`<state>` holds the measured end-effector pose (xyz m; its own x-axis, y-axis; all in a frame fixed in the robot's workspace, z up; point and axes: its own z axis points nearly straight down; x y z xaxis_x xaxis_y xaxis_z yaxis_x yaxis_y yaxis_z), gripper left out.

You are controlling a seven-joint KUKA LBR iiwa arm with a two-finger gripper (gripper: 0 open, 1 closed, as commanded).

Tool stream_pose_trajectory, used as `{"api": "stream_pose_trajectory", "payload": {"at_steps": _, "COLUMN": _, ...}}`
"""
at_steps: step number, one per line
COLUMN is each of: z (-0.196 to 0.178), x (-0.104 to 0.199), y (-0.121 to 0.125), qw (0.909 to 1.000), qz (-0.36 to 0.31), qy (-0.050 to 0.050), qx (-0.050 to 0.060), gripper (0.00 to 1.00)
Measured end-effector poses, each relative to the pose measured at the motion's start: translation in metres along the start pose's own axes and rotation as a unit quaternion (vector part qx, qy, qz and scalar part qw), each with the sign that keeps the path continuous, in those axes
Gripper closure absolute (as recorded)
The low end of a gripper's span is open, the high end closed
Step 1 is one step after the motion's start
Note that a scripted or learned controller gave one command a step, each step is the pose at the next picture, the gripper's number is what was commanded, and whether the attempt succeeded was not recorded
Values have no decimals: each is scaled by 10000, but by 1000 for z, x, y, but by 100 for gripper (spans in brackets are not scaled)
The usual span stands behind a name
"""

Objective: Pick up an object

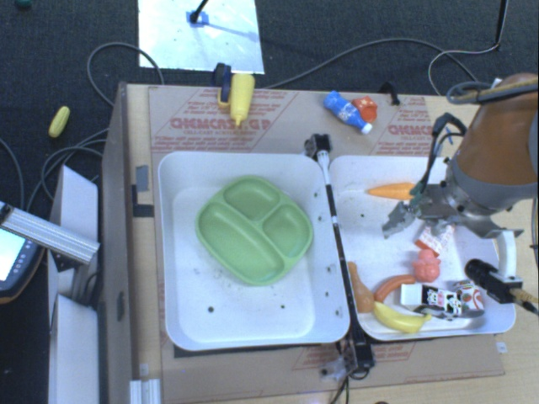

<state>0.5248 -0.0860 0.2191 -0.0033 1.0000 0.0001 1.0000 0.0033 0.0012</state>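
- Camera view, leftmost: yellow object [59, 121] on dark floor, well off the bench; ignore it
- left bin [181, 225] holds green divided plate [254, 229], lying flat, tilted a bit in plan; no small pickable item that you can see beside it
- above the bins on the cardboard: yellow bottle [240, 96] and blue bottle [347, 113], both outside the bins
- right bin [362, 200] holds the clutter: orange carrot [391, 191] near the top edge, long axis running left-right, tip pointing left
- gripper [402, 218] sits over the right bin just below the carrot; fingers look spread apart, nothing between them
- the key relation: carrot lies just up-view of the fingertips, near but apart; red-white packet [432, 240] lies just right and below, pink toy [427, 267] further down
- bottom row, well apart from the gripper: yellow banana [399, 317], long axis left-right, curved; small printed boxes [438, 297] to its right
- judgement: carrot or packet are your nearest candidates; the carrot's long axis would need the fingers to close across it, i.e. up-down in view
- task not yet done, nothing lifted
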Motion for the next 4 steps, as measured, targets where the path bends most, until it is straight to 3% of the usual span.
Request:
{"api": "stream_pose_trajectory", "payload": {"at_steps": 2, "z": 133, "x": -83, "y": -9, "qw": 10000, "qz": 14, "qy": -1, "qx": 5, "gripper": 0}}
{"api": "stream_pose_trajectory", "payload": {"at_steps": 3, "z": 121, "x": -83, "y": -7, "qw": 10000, "qz": 6, "qy": -3, "qx": -19, "gripper": 100}}
{"api": "stream_pose_trajectory", "payload": {"at_steps": 4, "z": 34, "x": -4, "y": 33, "qw": 10000, "qz": -3, "qy": 3, "qx": -10, "gripper": 100}}
